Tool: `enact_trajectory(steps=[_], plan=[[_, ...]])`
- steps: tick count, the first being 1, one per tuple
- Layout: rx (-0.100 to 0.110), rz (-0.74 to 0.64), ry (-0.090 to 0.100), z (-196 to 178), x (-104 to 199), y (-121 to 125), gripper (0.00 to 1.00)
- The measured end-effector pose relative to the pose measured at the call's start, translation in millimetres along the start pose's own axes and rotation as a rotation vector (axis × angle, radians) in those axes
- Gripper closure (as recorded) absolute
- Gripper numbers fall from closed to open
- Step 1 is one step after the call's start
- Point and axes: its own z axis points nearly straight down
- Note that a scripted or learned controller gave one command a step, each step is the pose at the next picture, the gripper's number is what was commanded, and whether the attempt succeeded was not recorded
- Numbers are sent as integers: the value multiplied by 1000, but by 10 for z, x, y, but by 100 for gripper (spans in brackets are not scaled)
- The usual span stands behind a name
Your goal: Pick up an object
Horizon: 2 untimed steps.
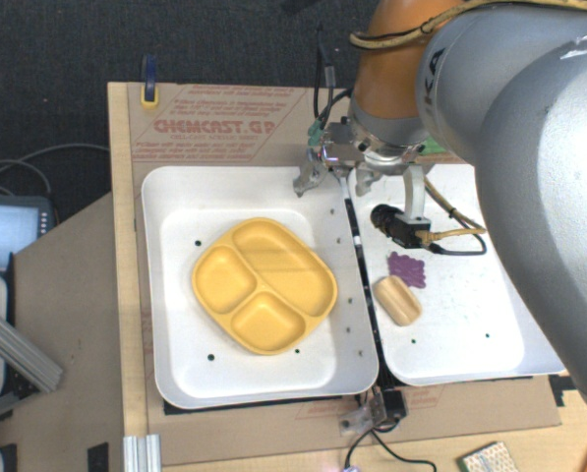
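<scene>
From the camera view above the tabletop, the readable writing is red lettering on the brown paper-faced board (pixel 214 116) under the bins. The large line says "CHEMCAST GP". The smaller lines beneath it are too fine to make out.

There are two white bins side by side, the left bin (pixel 160 264) and the right bin (pixel 499 347). Three loose things lie in them.

The gripper (pixel 332 178) hangs over the far end of the bins, about where their shared walls meet. Its fingers (pixel 304 182) look spread apart, with nothing between them.

- **Yellow plate:** The one yellow plate (pixel 264 285), divided into three compartments, lies flat in the middle of the left bin. It is nearer the camera than the fingers and a little toward the view's left, well apart from them.
- **Purple piece:** The one small purple piece (pixel 407 268) lies in the right bin. It is nearer the camera than the fingers and toward the view's right, apart from them.
- **Tan block:** The one tan block (pixel 398 301) lies just beyond the purple piece from the fingers, close to the wall between the bins. The two are nearly touching.

A single blue clamp (pixel 150 80) grips the board's far left corner, well off to the left of the fingers.
</scene>
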Motion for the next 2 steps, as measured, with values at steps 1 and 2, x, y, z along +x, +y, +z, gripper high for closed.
enact_trajectory(steps=[1, 2], plan=[[12, 14, -4, -2, -424, -420, 0], [15, 21, -3, -9, -1319, -1398, 0]])
